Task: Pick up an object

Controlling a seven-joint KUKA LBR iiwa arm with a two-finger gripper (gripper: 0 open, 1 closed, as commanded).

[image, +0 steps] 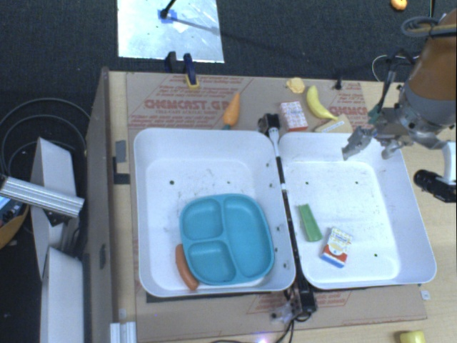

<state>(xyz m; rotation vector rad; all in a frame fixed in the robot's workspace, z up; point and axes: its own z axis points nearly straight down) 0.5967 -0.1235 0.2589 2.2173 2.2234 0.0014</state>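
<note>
My fingers [373, 143] hang spread and empty; I should descend squarely over the green block [310, 222] below-left.

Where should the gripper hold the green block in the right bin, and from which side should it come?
Probably from straight above, gripping across the middle of the green block. It lies flat, long and narrow, with bare bin floor along both long sides, so the fingers likely fit there.
</note>
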